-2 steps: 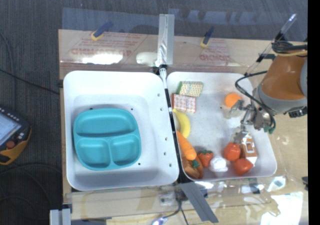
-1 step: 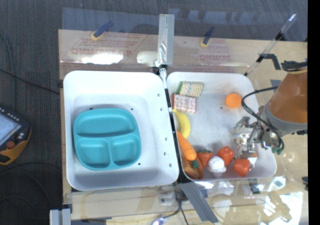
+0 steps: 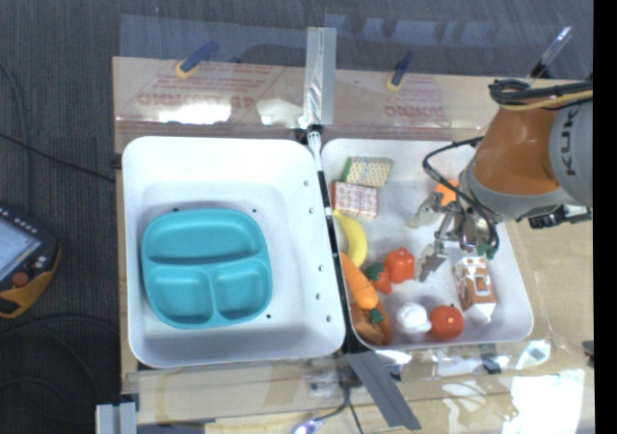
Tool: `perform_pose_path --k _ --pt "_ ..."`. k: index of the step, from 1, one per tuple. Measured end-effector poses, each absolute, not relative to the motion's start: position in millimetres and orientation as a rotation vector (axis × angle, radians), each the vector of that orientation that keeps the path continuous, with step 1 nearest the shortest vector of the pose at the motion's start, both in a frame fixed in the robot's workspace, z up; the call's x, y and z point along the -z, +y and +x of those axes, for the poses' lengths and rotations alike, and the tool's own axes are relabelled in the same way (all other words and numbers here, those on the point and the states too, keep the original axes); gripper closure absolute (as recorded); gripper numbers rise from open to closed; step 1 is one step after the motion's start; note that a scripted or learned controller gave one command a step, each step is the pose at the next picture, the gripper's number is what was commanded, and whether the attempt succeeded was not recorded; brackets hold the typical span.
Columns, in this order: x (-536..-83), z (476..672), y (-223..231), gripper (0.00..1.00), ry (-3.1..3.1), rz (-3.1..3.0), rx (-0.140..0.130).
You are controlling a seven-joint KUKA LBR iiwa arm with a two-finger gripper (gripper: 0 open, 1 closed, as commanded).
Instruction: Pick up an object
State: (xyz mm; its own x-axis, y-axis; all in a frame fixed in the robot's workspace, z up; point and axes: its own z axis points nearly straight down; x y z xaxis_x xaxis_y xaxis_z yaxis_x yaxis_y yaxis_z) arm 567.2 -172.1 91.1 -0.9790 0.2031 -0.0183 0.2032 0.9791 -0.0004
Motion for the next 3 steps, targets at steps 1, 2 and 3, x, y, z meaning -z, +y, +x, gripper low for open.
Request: perform_pose_path --k 1,2,3 --pt "-91 526.3 -187 0.00 3.078 0.522 0.000" --pt "-90 609.6 -171 0.00 3.056 0.653 0.002" --pt "-91 545.2 -198 0.00 3.042 0.726 0.004"
